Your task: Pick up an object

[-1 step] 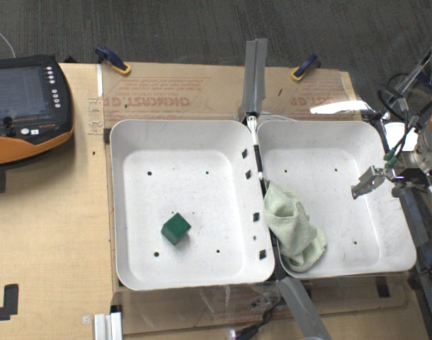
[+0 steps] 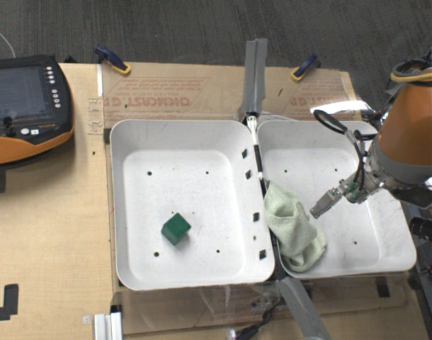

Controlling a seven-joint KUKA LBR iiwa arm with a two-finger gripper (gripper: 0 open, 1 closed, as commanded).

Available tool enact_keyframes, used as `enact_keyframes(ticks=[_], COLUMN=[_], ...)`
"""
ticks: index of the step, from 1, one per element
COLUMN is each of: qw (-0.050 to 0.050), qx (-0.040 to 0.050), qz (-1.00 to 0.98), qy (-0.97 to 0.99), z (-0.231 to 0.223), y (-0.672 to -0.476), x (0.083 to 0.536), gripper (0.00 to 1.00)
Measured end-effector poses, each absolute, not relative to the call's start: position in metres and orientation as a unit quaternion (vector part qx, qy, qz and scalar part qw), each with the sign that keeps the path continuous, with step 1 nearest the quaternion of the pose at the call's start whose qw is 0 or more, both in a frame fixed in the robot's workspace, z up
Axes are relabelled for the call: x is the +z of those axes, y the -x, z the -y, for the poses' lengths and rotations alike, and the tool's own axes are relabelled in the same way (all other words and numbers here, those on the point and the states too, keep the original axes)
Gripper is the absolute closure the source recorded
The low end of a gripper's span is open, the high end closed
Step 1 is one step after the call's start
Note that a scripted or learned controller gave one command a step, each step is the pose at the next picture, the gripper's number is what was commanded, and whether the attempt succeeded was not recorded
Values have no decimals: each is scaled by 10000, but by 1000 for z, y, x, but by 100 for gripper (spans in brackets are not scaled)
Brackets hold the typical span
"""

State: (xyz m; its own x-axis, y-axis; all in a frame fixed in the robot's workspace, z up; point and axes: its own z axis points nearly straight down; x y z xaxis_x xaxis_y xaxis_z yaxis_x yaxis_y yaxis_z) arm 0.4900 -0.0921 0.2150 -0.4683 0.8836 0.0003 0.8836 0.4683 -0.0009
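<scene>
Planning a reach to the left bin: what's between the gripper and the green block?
In the camera view, the pale green cloth and the bins' divider lie between gripper and green block.

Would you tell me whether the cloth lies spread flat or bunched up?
Bunched up: the pale green cloth sits crumpled in folds against the right bin's left wall.

Arm comes in from right edge, orange band (image 2: pixel 408 122) on top, grey wrist (image 2: pixel 396 168) below it. Tool (image 2: pixel 322 205) angled down and to the left, slim and stretched out low. Black cables (image 2: pixel 347 137) loop off wrist. Nothing visibly held at tip.
</scene>
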Motion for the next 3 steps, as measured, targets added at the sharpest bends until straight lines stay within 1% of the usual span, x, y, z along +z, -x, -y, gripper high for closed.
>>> enact_keyframes(ticks=[1,2,3], qw=[5,-12,-12], qx=[1,-6,-9], qz=[9459,9962,9857], qy=[3244,869,-1688], z=[22,-15,-59], y=[-493,-513,-528], x=[191,192,192], gripper=[0,0,0])
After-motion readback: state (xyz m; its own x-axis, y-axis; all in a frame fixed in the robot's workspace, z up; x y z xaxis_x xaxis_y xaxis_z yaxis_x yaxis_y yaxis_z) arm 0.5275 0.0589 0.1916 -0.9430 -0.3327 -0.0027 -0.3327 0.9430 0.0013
